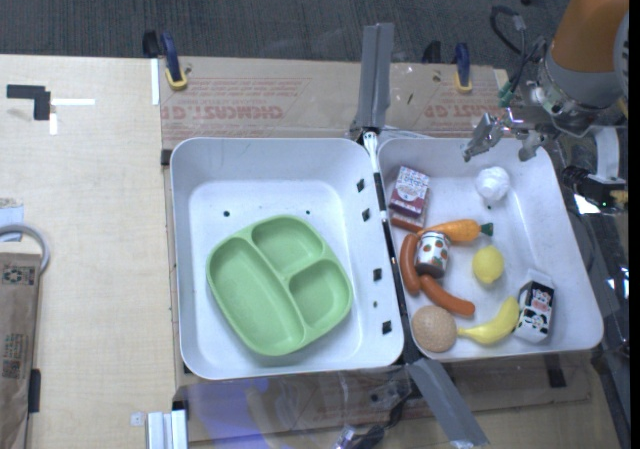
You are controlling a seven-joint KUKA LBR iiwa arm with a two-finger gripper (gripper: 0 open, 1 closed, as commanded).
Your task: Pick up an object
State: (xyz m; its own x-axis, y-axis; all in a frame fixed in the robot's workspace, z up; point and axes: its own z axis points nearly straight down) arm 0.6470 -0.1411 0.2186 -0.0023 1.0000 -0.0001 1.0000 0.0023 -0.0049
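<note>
Grey metal tool (pixel 505 132) hangs over the far edge of the right bin (pixel 575 267), at the end of the arm (pixel 590 27) w/ its orange band, reaching in from the right. Two fingers look spread apart, one toward the left at the bin's far rim, the other nearer the arm; nothing sits between them. Whether a tip touches the rim: can't tell.

Right bin holds all the small stuff. White ball-like object (pixel 491 183) lies just near of the tool, apart from it. Red and white box (pixel 409 192) is at the far left of that bin. Carrot (pixel 455 230) lies mid-bin, w/ a small can (pixel 432 254) just near it. Two sausages: one (pixel 408 262) curved along the left of the can, one (pixel 447 296) nearer, angled to the right. Lemon (pixel 487 265) sits right of the can. Banana (pixel 493 325) lies at the near side, touching a small black and white carton (pixel 537 312) on its right. Tan round object (pixel 434 328) is at the near left corner, beside the banana.

Left bin (pixel 195 237) carries a green divided plate (pixel 280 284), three compartments, tilted diagonally. Both bins rest on the desk (pixel 80 217), cardboard behind them.
</note>
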